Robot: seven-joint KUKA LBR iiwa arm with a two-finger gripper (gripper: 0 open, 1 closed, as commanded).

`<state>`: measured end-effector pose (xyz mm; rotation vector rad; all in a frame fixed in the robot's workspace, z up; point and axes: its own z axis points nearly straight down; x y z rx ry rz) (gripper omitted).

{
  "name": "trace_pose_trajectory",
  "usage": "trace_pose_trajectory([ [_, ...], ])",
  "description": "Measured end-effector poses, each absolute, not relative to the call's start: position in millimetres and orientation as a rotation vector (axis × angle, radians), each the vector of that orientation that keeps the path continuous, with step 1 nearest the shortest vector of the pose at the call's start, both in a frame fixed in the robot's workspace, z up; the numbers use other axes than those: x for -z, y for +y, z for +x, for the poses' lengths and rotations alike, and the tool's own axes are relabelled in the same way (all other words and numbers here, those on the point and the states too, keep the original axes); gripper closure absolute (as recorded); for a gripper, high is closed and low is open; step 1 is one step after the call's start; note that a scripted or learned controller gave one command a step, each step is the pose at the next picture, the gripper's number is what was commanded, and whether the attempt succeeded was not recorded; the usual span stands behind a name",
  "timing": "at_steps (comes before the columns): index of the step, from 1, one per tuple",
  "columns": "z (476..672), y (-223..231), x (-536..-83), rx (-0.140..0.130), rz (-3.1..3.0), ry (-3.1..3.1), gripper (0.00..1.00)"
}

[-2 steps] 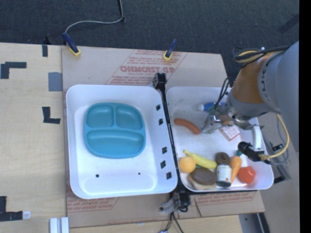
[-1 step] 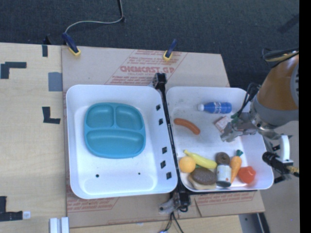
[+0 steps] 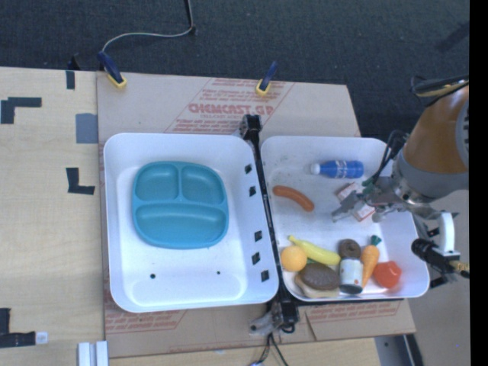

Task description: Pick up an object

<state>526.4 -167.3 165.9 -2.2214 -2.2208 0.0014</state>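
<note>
Sausage point(image 3: 293, 197) lies left of the spread, unladen claw point(image 3: 352, 206); cardboard point(image 3: 229, 107) beneath reads "CHEMCAST GP".

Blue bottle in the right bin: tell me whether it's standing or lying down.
Lying down. The blue bottle rests on its side on the right bin's floor, white cap pointing toward the divider.
</note>
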Motion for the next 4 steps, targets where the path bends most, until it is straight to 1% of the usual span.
trace_pose_trajectory([
  [1,588.2,-178.7,-178.3,-0.001,-2.222,-2.223,0.00],
  [2,638.9,-169.6,-86.8,0.003,-2.223,-2.228,0.00],
  [3,668.9,-168.0,-184.1,0.000,-2.222,-2.225,0.00],
  [4,668.0,-165.1,-158.8,-0.004,-2.219,-2.223,0.00],
])
